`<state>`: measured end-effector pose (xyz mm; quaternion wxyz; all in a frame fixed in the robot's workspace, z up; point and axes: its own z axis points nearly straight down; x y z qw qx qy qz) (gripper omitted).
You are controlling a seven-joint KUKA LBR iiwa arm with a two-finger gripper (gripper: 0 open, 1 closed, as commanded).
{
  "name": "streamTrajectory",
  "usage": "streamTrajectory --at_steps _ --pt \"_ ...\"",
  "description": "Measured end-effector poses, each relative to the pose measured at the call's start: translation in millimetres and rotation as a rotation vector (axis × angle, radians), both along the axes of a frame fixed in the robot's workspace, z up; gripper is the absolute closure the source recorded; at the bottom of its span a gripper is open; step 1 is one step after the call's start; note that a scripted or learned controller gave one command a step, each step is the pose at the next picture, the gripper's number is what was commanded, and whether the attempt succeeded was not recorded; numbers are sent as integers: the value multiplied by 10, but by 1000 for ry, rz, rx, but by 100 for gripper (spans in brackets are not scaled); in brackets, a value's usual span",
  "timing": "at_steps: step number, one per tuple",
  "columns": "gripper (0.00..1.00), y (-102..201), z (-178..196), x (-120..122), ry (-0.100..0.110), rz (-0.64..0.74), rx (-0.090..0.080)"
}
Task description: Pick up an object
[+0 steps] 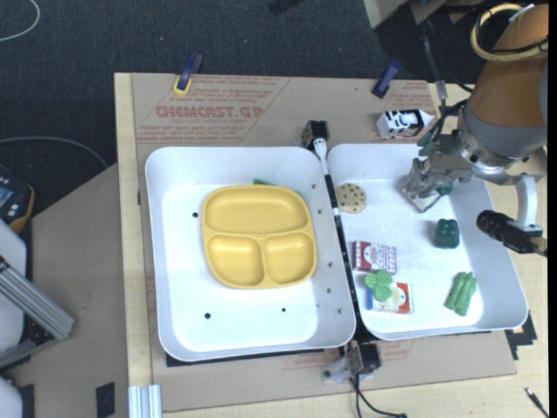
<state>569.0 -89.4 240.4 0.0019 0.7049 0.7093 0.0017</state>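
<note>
My gripper (424, 190) hangs over the back of the right bin (509, 307), near its far edge, on the grey arm with the orange band coming from the right. Nothing shows between it and the bin floor. In that bin lie a round brown cookie (352, 198) at the left, a dark green block (446, 233) just below and right of the gripper, a red and white carton (374, 255), a green leafy piece (379, 281) on a small colourful box (394, 298), and a light green vegetable (460, 292) at the front right.
The left bin (174, 312) holds a yellow divided plate (258, 235) with a green sliver (264, 182) behind it. A small black and white object (403, 123) sits on the bench behind the right bin. Clamps stand at the bins' joint.
</note>
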Motion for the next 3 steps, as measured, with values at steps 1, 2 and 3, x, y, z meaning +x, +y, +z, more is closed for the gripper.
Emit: streamTrajectory --at_steps 1,2,3 --pt "100 431 -40 139 1 -1 0" --pt "100 853 -178 388 1 -2 0" --pt "100 1344 -271 639 1 0 1"
